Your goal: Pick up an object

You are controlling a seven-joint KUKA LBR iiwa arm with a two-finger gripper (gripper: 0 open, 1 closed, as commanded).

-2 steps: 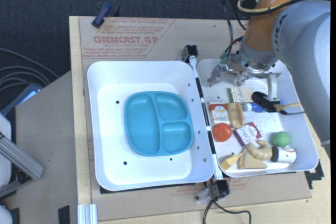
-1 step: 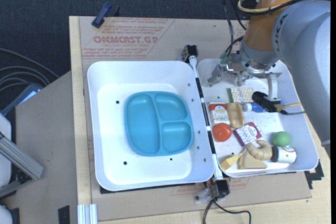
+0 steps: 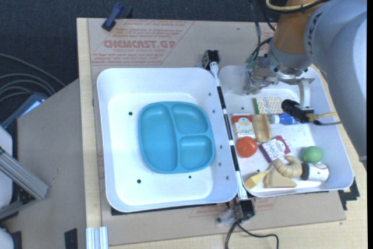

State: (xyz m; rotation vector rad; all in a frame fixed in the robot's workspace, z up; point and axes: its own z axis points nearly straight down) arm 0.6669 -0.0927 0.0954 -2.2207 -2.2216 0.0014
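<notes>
Two bins: white and shallow, they sat side by side on the surface (image 3: 140,38), their inner walls touching.
Left bin (image 3: 113,108): it held a blue plate (image 3: 175,137) with three compartments, lying flat near the middle.
Right bin (image 3: 335,140): it held all the loose objects, gathered in its middle and near half.
Arm (image 3: 344,38): grey and bulky, it came in from the right over the far end of the right bin, with its orange band (image 3: 297,14) above the wrist. The wrist pointed down and to the left.
Gripper (image 3: 256,83): it was low over the far left corner of the right bin, close to the wall shared with the left bin. Whether it was open or closed, or had hold of anything, could not be told.
Checked packet (image 3: 268,105): it lay flat, just beside the gripper on its near side.
Red packet (image 3: 242,125): it lay by the shared wall, touching a brown roll (image 3: 261,127) on its right.
Tomato (image 3: 246,147): it sat just below the red packet, near a purple packet (image 3: 275,148).
Blue piece (image 3: 285,119): small, it lay right of the brown roll.
Ball (image 3: 313,154): green, it sat toward the right wall, just above a white cup (image 3: 319,172) lying on its side.
Croissant (image 3: 287,168): it lay between the purple packet and the cup, resting against a yellow wedge (image 3: 273,181) at the near wall.
</notes>
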